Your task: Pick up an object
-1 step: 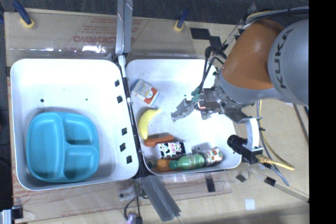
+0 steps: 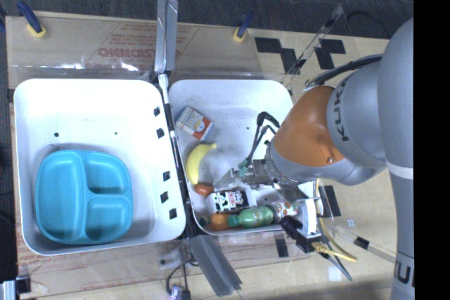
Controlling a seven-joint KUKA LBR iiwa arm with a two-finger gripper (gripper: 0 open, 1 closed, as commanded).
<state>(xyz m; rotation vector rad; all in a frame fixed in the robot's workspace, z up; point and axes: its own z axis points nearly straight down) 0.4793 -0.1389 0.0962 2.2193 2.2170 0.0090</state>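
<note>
Clearly reaching from the right, over the right bin, with the orange-banded wrist low above the bin's near half. Tool parked just beside the black-and-white carton, apparently lined up for a pick from the cluster packed into the near corner. Cannot tell whether spread or pressed together: too small, dark and partly masked by the wrist; nothing seen pinched.

Candidates for the pick all crowded along the right bin's left and near walls: banana leaning toward the divider, small red piece at its lower tip, green bottle lying on its side against the near wall, an orange thing touching the bottle's left end, and a small printed box lying apart, farther up. Probably bunched so because loose things slide to the walls.

Left bin bearing only a blue divided tray, flat, toward the near side.

Hard to make out: the right part of the right bin's floor, covered by the arm; the carton's print; what the orange thing is. Table partly under clear sheeting.
</note>
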